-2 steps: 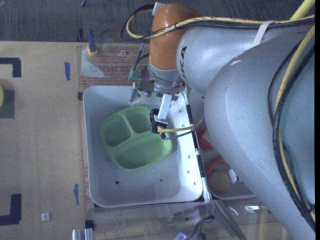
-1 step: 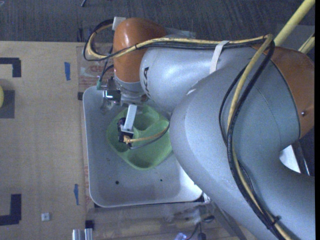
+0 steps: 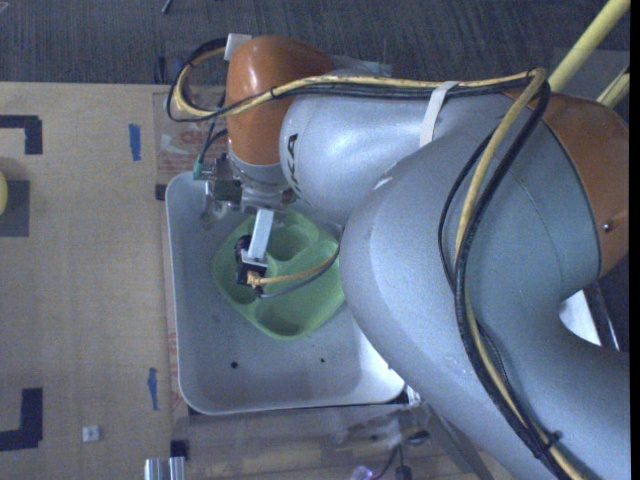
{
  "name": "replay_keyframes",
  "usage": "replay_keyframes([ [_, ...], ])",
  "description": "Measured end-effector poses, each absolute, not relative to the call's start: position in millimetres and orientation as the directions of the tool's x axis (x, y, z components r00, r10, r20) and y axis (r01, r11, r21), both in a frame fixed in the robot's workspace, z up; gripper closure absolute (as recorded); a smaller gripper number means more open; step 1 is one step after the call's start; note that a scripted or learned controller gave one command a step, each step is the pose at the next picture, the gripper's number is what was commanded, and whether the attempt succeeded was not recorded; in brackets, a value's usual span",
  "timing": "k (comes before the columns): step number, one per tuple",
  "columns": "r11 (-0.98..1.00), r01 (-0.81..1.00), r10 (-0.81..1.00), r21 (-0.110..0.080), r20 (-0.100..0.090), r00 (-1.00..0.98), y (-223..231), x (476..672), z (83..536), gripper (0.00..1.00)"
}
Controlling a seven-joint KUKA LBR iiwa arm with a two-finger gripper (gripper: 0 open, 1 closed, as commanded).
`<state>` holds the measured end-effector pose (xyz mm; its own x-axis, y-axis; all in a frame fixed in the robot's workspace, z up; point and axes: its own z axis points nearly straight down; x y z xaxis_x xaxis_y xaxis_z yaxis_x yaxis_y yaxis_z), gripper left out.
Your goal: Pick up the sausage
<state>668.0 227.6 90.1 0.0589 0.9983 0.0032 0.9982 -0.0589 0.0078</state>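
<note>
A green tray with moulded compartments [image 3: 300,293] lies in the white bin [image 3: 205,358], toward its far side. My gripper [image 3: 220,200] hangs from the orange-banded wrist over the bin's far left corner, just beside the green tray's upper left edge. The wrist and the thick grey arm cover the gripper from above and hide the right part of the bin. Whatever lies under the arm is hidden.
The wooden bench [image 3: 80,298] stretches to the left of the bin, marked with blue tape strips [image 3: 135,141] and black corner marks [image 3: 28,133]. A yellow object [image 3: 3,194] sits at the left edge. The bin's left wall [image 3: 170,298] runs close to the gripper.
</note>
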Motion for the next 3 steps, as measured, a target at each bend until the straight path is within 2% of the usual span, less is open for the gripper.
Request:
replay_keyframes([
  [3, -0.049, 0.999, 0.999, 0.007, 0.001, 0.049, 227.8, 667.7, 90.0, 0.00],
])
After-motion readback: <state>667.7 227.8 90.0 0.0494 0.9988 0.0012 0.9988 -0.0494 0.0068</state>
